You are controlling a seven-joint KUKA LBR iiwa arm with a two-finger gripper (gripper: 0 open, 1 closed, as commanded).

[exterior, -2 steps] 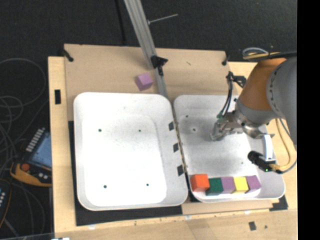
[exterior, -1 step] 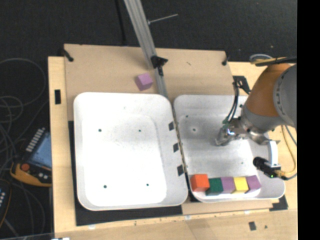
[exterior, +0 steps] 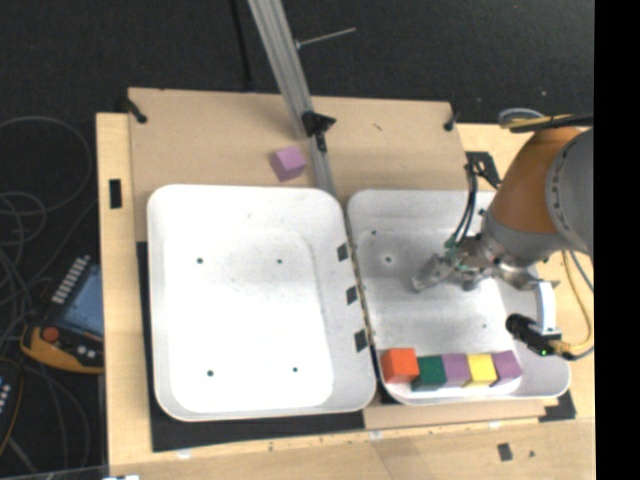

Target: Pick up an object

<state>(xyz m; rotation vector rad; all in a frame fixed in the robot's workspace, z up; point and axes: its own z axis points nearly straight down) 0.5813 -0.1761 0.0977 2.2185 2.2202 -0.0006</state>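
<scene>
Along the near wall of the right bin sits a row of small blocks: an orange block, a green block, a purple block, a yellow block and another purple block. My gripper hangs over the middle of the right bin, pointing left, well behind the row. Nothing shows between its fingers. The arm comes in from the right, its orange band above the wrist.
The left bin stands beside the right one. A lone purple cube lies on the bench behind the left bin. A slanted metal pole rises from between the bins' back edges. Cables and a handheld pendant lie left of the bench.
</scene>
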